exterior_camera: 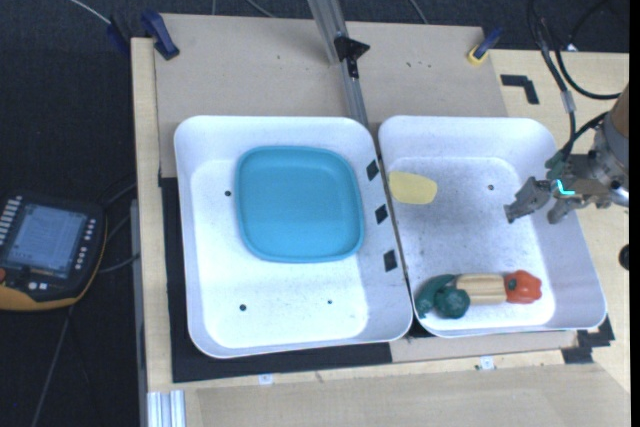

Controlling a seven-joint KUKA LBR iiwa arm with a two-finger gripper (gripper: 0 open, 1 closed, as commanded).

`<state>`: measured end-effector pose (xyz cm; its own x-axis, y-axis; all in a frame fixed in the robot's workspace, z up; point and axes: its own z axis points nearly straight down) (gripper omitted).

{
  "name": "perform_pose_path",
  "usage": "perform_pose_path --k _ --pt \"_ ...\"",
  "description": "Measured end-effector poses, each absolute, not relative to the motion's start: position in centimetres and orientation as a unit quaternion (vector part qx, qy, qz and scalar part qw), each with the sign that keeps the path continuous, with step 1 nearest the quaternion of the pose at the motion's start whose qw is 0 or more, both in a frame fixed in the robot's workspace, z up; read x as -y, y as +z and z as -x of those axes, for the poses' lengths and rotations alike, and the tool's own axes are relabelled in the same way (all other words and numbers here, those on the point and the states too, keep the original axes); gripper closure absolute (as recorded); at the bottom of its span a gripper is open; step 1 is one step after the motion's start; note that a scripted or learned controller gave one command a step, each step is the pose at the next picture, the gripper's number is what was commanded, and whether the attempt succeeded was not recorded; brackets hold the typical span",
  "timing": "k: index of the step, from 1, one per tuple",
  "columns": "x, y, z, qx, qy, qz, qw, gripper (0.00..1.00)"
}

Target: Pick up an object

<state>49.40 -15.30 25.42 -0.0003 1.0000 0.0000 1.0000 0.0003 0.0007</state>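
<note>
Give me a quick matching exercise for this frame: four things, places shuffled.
Things:
1. blue plate
2. yellow piece
3. toy with green and red ends
4. gripper

Places:
A. right bin, front edge
B. right bin, right side, over the floor
C. left bin, middle
D. right bin, back left corner

Pairs: 1-C, 2-D, 3-A, 4-B

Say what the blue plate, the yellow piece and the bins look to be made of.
Blue plate: probably moulded plastic, an even turquoise with a soft sheen and rounded rim. Yellow piece: matte, flat colour with soft edges; foam or plastic, too small to tell. Bins: thin white plastic by the look, with curved formed corners and dark speckling on the floors.
</note>
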Motion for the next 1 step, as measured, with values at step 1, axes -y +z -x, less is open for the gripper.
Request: perform_pose_path --k 1 --pt "15.30 25.41 -49.40 -0.707 0.0002 -0.707 0.000 0.00"
